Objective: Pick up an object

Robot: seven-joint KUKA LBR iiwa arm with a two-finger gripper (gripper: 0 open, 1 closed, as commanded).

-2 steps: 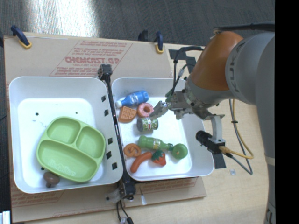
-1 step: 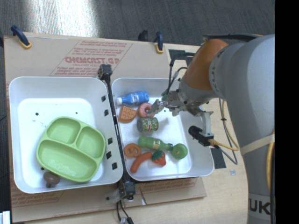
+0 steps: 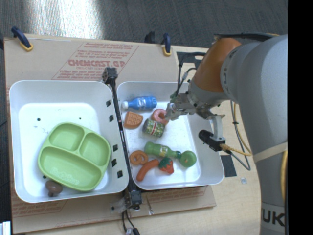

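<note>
1. pink donut (image 3: 158, 115) lies in the right bin (image 3: 208, 173), touching the green can (image 3: 153, 128).
2. my pincer (image 3: 171, 109) hovers just beside it; i cannot tell its state.
3. blue bottle (image 3: 141, 103) lies near.

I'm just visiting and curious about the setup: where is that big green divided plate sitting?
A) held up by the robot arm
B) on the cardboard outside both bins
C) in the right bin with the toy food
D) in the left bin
D: the green divided plate lies flat inside the left bin, while the toy food sits in the right bin.
</note>
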